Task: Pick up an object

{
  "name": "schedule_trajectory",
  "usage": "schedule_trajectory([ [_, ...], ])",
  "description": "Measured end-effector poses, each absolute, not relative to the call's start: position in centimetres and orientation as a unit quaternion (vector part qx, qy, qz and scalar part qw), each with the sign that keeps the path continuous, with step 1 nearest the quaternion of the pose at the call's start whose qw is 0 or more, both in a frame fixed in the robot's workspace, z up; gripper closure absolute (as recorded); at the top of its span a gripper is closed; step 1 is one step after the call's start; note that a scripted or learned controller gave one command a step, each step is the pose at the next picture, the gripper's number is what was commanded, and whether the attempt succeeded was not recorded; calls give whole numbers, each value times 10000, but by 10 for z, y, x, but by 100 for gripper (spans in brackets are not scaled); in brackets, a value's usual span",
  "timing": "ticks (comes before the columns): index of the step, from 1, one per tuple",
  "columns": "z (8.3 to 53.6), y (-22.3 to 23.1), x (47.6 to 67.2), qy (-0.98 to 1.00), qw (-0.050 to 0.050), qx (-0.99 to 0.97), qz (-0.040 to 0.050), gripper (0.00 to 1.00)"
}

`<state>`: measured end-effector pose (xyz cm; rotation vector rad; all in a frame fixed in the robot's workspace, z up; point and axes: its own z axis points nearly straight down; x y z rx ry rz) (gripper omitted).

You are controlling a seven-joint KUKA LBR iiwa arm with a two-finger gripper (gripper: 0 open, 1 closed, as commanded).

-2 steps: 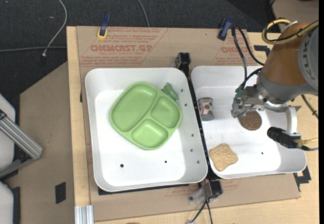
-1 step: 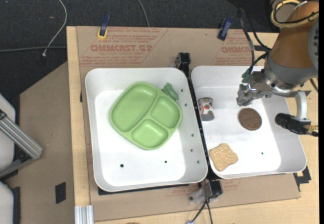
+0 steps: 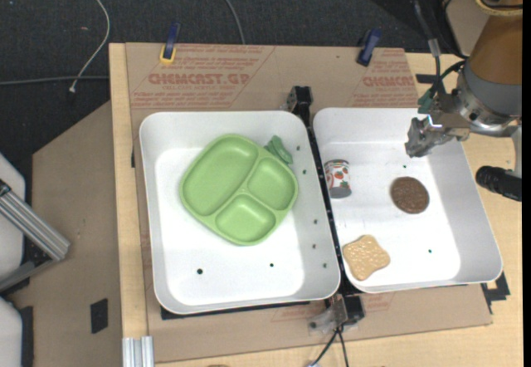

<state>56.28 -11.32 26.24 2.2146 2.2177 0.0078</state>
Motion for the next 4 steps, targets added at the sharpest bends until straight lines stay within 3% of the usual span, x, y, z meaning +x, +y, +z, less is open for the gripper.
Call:
schedule_trajectory([
  [1,260,-53,546,7092,-21,7050,2,100],
  [2,254,-9,523,7088,-27,7054,-5,100],
  [3,254,41,515,7091,-20,7051,-2,100],
  [4,237,92,488,7092,-33,7050,-12,100],
])
